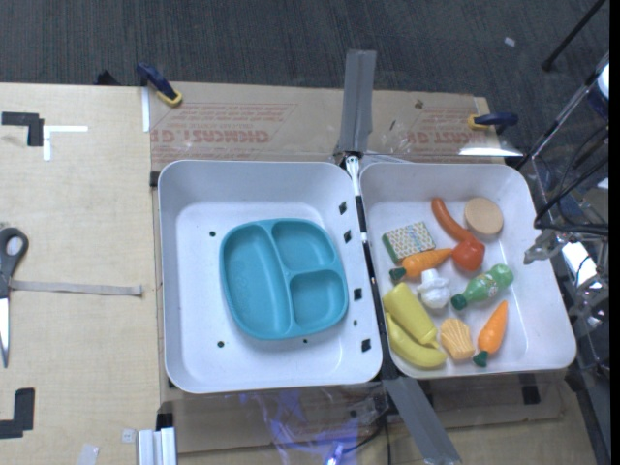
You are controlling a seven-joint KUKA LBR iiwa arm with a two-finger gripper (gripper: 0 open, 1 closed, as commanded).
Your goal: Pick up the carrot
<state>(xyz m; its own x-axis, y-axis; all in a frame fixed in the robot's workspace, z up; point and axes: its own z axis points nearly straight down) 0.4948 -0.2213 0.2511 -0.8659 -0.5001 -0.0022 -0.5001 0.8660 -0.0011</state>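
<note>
Probably we do best dropping straight onto the carrot (493,325), which lies slantwise near the front right corner of the right bin (554,329), and closing across its thick middle, though whether the pincer (540,251) is open or closed we cannot tell.

- A blue divided plate (285,279) lay in the left bin (184,260).
- The right bin (528,342) held toy food: two carrots (492,329) (426,262), a banana (411,329), a green bottle (484,286), a tomato (468,254) and a sausage (447,219).
</note>
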